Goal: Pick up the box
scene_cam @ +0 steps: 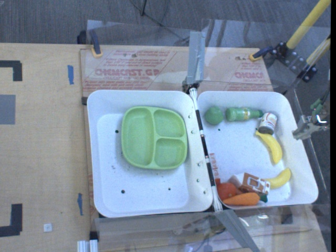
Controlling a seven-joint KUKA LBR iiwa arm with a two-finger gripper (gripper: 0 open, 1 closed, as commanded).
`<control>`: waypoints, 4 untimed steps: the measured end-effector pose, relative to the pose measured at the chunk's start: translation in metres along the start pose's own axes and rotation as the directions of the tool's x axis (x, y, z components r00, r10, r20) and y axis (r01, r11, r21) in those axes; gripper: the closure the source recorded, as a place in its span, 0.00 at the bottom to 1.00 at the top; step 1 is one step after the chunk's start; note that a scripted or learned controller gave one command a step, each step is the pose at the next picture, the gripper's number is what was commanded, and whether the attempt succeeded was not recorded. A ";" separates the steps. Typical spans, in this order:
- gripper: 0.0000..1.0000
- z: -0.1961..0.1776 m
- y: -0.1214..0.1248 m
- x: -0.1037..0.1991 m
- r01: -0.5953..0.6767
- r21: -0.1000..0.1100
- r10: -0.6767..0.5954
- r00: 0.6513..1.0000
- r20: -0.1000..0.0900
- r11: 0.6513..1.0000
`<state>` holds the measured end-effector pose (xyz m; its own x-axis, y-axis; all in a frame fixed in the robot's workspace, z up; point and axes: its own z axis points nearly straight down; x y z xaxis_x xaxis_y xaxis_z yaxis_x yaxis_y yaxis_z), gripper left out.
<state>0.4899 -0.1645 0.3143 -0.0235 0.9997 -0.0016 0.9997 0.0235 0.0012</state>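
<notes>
The box [254,183], small, orange and white, lies in the right bin [236,151] near its front edge, tilted, roughly midway along that edge. A carrot [242,199] lies just in front of it along the front wall and touches or nearly touches it. A red item [227,189], too blurred to name, sits in the front left corner beside the carrot. A banana [279,178] lies just to the right of the box, with one end close against it. A second banana [271,146] lies further back near the right edge, and a small can [268,123] stands just behind its upper end. Along the back edge lie a green bottle [243,113], on its side, and a green ball [213,115] near the back left corner. The gripper [310,126] seems to be the grey blurred piece just outside the right bin's right rim, well apart from the box and holding nothing that can be seen. Whether it is wide or narrow cannot be told. The left bin [100,140] holds a green divided plate [154,137], lying flat toward its back right part.
</notes>
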 end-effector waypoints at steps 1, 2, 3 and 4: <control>1.00 -0.009 0.002 0.048 -0.143 -0.002 0.143 0.990 0.000 0.990; 1.00 -0.043 0.027 0.086 -0.159 0.000 0.159 0.987 0.000 0.987; 1.00 -0.121 0.087 0.080 -0.250 0.000 0.250 0.968 0.000 0.968; 1.00 -0.132 0.088 0.082 -0.245 -0.004 0.245 0.970 0.002 0.970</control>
<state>0.5759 -0.0799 0.4459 0.2222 0.9750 -0.0035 0.9750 -0.2222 0.0054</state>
